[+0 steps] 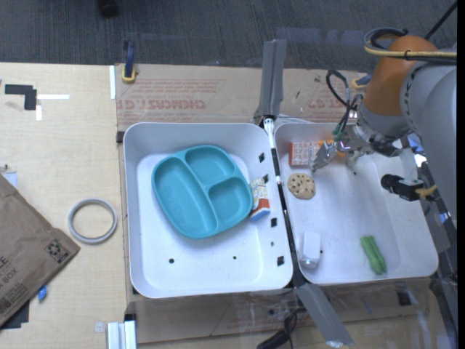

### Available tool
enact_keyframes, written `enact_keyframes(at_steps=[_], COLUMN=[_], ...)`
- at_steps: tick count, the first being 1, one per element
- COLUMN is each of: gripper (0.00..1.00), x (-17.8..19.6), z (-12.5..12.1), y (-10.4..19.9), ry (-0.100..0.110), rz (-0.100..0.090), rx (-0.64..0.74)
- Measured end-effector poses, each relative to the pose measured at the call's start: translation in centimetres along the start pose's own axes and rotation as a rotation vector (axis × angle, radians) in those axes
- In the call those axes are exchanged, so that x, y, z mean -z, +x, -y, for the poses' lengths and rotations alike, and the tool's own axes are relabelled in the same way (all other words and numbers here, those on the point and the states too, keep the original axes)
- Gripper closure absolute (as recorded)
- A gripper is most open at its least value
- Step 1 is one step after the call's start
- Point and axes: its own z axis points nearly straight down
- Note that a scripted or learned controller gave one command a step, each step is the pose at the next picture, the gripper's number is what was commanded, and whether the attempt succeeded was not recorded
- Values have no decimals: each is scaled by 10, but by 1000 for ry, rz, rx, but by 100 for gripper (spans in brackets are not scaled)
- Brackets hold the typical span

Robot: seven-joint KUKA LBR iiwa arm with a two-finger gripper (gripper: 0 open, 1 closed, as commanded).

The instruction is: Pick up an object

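My gripper (336,161) hangs over the back of the right bin (407,217), just right of a small orange and white box (301,151). Its two fingers are spread apart, and nothing sits between them. A round cookie (301,186) lies in front of the box. Nearer the front of that bin are a white block (311,244) and a green pod-shaped piece (373,254). In the left bin (145,253), a teal divided plate (200,190) lies with a small carton (260,198) at its right edge.
A grey divider (280,195) separates the two bins. A roll of tape (92,219) and a cardboard box (22,253) lie on the bench to the left. The arm's orange band (396,71) and cables stand over the right bin's back right.
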Motion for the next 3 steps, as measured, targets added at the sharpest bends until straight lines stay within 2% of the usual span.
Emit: enact_keyframes(at_steps=[1,2,3], gripper=[0,0,0], x=[106,18,30], z=[38,-2,75], y=[-80,-5,32], ry=[-22,-22,-18], rz=[12,15,17], rx=[104,383,781])
